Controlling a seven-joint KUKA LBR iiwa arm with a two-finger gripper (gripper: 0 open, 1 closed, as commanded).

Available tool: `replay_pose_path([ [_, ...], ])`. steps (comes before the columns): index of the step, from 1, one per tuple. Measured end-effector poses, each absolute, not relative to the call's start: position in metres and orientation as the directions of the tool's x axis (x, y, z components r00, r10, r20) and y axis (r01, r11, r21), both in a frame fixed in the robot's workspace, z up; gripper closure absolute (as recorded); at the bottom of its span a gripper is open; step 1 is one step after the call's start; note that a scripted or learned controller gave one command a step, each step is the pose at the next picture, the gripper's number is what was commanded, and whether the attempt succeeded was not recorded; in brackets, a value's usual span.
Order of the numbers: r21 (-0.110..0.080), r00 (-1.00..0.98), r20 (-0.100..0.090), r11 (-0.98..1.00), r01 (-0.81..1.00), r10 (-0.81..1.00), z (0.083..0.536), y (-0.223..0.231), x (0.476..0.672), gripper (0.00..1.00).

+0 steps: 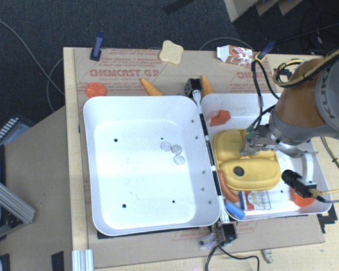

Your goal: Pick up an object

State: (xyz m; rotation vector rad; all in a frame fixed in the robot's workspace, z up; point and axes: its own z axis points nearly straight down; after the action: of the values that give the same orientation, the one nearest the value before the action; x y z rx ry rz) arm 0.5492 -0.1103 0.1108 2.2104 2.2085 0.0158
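In the camera view, the arm [308, 103] reaches over the right bin [237, 101], with the gripper [254, 144] low above the yellow object [246, 162] that lies against the bin's left wall. Whether the tool is apart or together cannot be told from here. An orange piece [220, 117] sits near the bin's far left corner. The step looks like the descent to grasp; next it likely needs a firm close on the yellow object, then a lift.
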Motion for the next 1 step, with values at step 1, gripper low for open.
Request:
replay_pose_path([
  [1, 0.018, 0.001, -0.005, -0.001, 1.000, 1.000, 0.1104, -0.1103, 0.5489, 0.00],
])
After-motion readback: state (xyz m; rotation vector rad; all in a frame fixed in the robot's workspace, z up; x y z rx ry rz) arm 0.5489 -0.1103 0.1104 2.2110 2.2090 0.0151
